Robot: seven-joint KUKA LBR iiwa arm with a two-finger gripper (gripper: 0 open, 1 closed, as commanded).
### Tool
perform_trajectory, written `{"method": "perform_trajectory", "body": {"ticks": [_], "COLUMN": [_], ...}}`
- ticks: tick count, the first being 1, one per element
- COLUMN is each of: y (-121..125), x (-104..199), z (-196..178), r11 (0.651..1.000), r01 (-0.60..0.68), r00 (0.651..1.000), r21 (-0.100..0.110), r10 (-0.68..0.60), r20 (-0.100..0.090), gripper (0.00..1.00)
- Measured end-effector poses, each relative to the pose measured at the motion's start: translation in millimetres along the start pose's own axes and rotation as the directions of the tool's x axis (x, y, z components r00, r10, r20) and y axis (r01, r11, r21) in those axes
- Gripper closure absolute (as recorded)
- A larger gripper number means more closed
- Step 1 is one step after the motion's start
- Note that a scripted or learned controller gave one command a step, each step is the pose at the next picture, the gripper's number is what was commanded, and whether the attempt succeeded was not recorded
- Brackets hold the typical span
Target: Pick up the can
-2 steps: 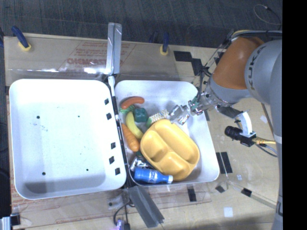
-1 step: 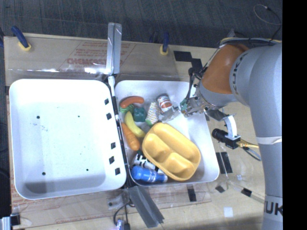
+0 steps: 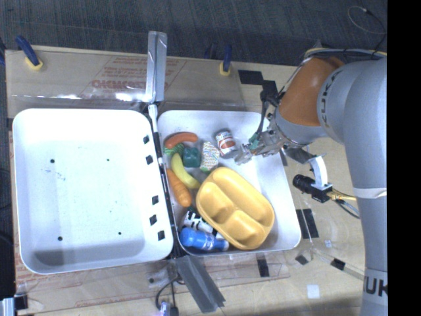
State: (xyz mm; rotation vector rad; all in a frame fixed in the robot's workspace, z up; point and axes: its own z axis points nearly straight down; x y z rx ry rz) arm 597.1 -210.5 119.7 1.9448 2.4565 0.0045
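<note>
Right bin (image 3: pixel 284 196), near end: a blue bottle (image 3: pixel 202 241) lying on its side against the front wall, cap end toward the divider, with a small black-and-white item (image 3: pixel 195 219) just behind it. Beside these, a yellow two-compartment tray (image 3: pixel 234 208), set at a slant and taking up much of the bin's near half. Along the divider side: an orange carrot (image 3: pixel 178 185) and a yellow banana (image 3: pixel 182 171), both lying roughly lengthwise, touching or nearly so; farther on, a green item (image 3: pixel 191 155) and a reddish sausage-shaped piece (image 3: pixel 180 139) at the far left corner. The can (image 3: pixel 225 143), red and white, lies tipped on the bin floor in the far half, right of the green item; its long axis runs at a slant, one round end facing up and toward the far wall. The gripper (image 3: pixel 245 153) sits just beside the can on its right, low in the bin; whether its tips are parted or closed cannot be told, and the can is not seen between them. Left bin (image 3: pixel 26 176): white, shallow, alongside. Behind the wrist, the arm's orange band (image 3: pixel 304 94) over the bench (image 3: pixel 197 71).
</note>
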Motion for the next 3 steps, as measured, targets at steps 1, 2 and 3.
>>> {"method": "perform_trajectory", "body": {"ticks": [1, 2, 3], "y": [0.0, 68.2, 69.9], "x": [0.1, 14.2, 15.2], "z": [0.0, 22.4, 10.9], "r11": [1.0, 0.999, 0.999], "r01": [0.0, -0.044, -0.037], "r00": [1.0, 0.999, 0.999], "r21": [0.0, -0.001, -0.002], "r10": [0.0, 0.044, 0.037], "r20": [0.0, -0.001, 0.0], "gripper": [0.0, 0.0, 1.0]}}
